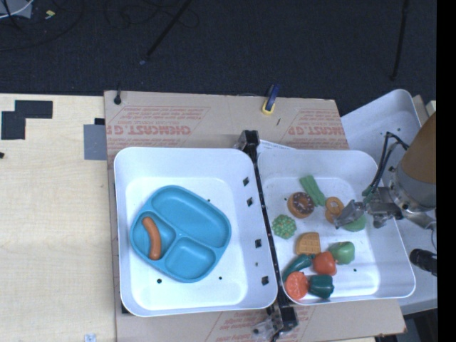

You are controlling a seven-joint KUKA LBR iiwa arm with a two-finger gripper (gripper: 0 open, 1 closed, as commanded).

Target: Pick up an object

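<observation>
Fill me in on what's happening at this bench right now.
A robot arm reaches in from the right, its gripper low in the right bin among toy food, beside an orange ring and a green piece. Whether it has anything is unclear. In the left bin, a blue tray holds a sausage.

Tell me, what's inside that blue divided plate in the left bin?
The blue plate holds one orange-brown sausage, lying in its left compartment. The other two compartments show bare blue. Whatever lies beneath the plate is covered.
</observation>
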